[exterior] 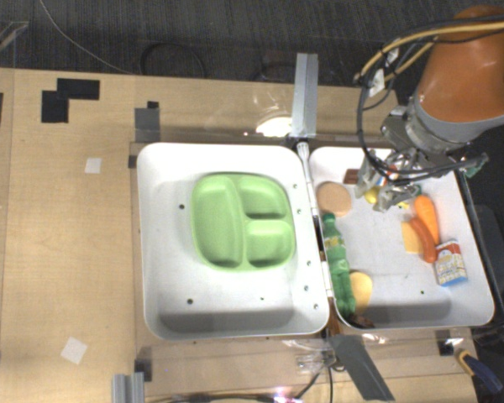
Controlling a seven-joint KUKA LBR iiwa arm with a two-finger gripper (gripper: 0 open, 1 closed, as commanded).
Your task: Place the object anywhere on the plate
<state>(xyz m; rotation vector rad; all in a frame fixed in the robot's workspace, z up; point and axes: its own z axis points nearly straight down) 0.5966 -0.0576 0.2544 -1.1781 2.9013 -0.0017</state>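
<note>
- We saw the green plate point(239, 221) in the left bin point(164, 309).
- The end effector point(385, 187) hung at twelve o'clock in the right bin point(479, 305); whether spread or pressed together, we could not tell.
- A carrot point(426, 215) lay at its four o'clock, a round tan item point(333, 198) at nine.

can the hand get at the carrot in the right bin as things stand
Probably yes. The hand hangs over the right bin just left of the carrot, which lies exposed; the small carton sits below it, not on top.
</note>
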